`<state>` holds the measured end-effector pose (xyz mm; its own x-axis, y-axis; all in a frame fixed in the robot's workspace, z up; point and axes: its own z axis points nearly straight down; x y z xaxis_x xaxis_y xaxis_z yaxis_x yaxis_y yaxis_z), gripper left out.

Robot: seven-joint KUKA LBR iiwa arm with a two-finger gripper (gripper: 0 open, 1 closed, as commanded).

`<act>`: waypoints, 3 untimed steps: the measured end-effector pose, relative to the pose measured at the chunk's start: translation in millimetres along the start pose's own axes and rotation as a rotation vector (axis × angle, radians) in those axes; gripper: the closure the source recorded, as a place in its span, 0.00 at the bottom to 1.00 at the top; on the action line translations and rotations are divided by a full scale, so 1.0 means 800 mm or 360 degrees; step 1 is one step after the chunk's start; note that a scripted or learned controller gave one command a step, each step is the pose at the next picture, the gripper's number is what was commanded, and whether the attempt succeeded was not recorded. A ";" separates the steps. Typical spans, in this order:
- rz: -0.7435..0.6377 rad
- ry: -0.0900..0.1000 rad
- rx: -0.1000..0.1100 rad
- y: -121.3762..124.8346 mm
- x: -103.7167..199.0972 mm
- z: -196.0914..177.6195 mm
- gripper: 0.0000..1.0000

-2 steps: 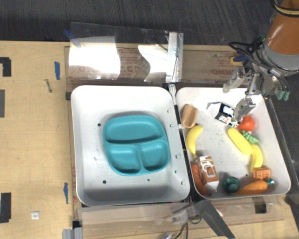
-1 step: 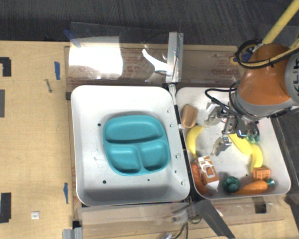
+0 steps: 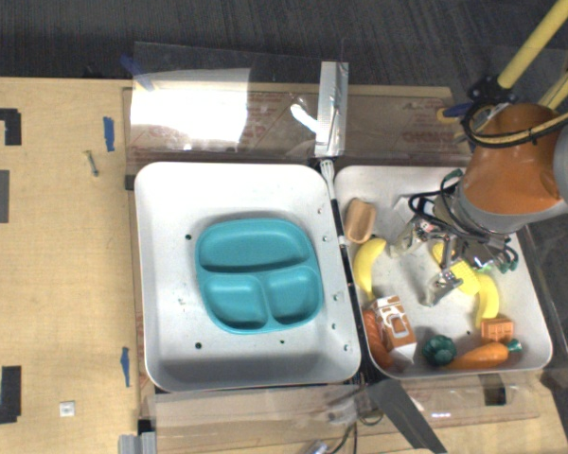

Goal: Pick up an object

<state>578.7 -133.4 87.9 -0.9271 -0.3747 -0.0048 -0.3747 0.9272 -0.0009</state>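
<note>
Over the right bin [image 3: 535, 296], jaws [image 3: 443, 287] hang between two bananas.

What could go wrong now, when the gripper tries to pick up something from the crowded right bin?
1. The gripper hangs over a yellow banana; its curved, smooth skin may slip out as the fingers close.
2. The carrot, the green toy and the small carton lie packed together near the front wall of the right bin, so a descent there could push neighbours instead of grasping one.
</note>
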 end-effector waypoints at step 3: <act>0.0337 -0.0007 0.0007 -0.032 0.083 -0.014 1.00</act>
<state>526.5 -182.4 99.0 -0.9852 -0.1713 -0.0097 -0.1713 0.9852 -0.0037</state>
